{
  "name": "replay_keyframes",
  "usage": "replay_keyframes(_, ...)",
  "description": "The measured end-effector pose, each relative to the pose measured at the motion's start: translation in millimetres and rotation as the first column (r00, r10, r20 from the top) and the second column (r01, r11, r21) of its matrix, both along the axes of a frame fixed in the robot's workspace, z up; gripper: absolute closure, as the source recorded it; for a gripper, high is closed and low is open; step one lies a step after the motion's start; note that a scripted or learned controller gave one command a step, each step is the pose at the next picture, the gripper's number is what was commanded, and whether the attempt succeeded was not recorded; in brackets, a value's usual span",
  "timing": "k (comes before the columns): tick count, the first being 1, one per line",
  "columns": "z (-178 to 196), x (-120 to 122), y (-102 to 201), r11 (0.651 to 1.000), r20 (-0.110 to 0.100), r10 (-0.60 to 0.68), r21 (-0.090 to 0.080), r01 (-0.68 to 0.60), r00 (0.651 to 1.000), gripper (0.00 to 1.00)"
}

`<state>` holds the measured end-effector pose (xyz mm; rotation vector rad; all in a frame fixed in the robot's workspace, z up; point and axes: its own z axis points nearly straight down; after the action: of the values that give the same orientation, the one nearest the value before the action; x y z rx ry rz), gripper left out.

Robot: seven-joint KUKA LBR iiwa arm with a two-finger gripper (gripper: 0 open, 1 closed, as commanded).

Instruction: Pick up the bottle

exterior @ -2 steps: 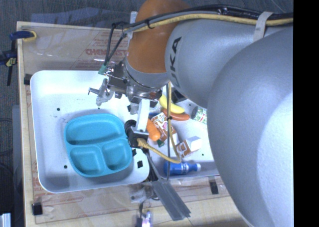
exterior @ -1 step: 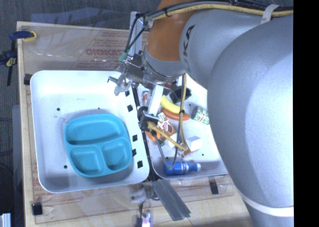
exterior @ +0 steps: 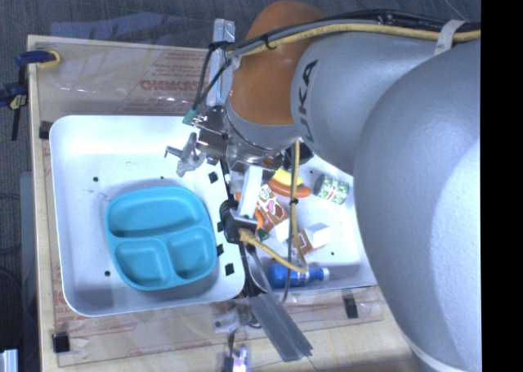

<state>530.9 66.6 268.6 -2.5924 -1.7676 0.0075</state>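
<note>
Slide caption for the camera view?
Arm over right bin; blue bottle lies near its front wall; blue tray in left bin.

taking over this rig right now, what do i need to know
Claw: over the far right part of the left bin, beyond the blue tray. Whether it is open or shut cannot be told.
Bottle: blue, lying on its side at the near edge of the right bin, apart from the claw.
Done: nothing yet; the bottle is not lifted.
Left: probably bring the claw across to the right bin, grasp the bottle and lift it.
</note>
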Motion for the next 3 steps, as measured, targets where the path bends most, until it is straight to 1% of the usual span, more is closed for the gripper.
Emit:
replay_keyframes(1, 90.0, -54.9, 84.6, 0.999, 0.004, -0.038, 0.001, 0.038, 0.999, 0.0)
replay_keyframes(2, 173.3, -55.7, 152.9, 0.95, 0.004, -0.312, -0.002, 0.312, 0.95, 0.0)
replay_keyframes(3, -13.3, -55.6, 150.7, 0.867, 0.002, -0.498, -0.006, 0.498, 0.867, 0.0)
